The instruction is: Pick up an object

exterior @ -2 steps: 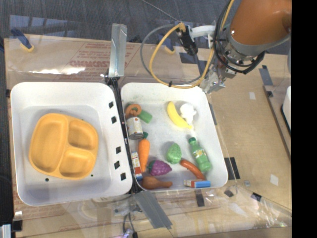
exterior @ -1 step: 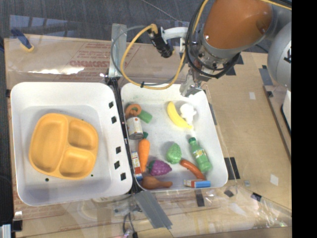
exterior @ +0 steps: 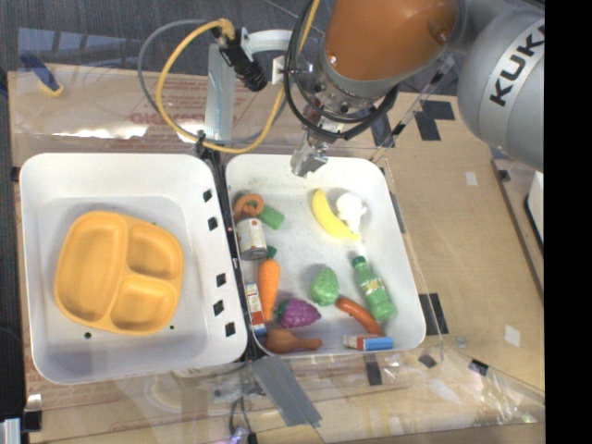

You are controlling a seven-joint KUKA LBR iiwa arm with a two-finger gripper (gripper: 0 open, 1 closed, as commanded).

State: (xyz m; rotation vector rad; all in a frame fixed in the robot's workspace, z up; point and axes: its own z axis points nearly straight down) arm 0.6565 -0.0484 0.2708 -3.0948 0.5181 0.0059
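Grey and orange, the KUKA arm (exterior: pixel 435 35) leans in from the upper right of the frame, its orange band bulking over the top edge of the right bin. The gripper (exterior: pixel 309 161) hangs at the bin's upper rim, near the top centre of the frame; whether it is wide or narrow cannot be told, and nothing is seen held in it.

2 white bins sit side by side. The left bin (exterior: pixel 55 340) holds 1 yellow divided plate (exterior: pixel 118 271) with 3 compartments. The right bin (exterior: pixel 407 276) holds toy food: a banana (exterior: pixel 328 218) touching a white object (exterior: pixel 351 208) in the upper part, a small can (exterior: pixel 251 238) near the left wall, a carrot (exterior: pixel 268 288) below it, purple grapes (exterior: pixel 298 313), a green bottle (exterior: pixel 372 289) toward the right wall, a green vegetable (exterior: pixel 324 286) at the middle, and a brown piece (exterior: pixel 291 341) at the bottom edge.

Bare white floor lies just below the gripper, between the can and the banana. The left bin has open room around the plate on all sides.
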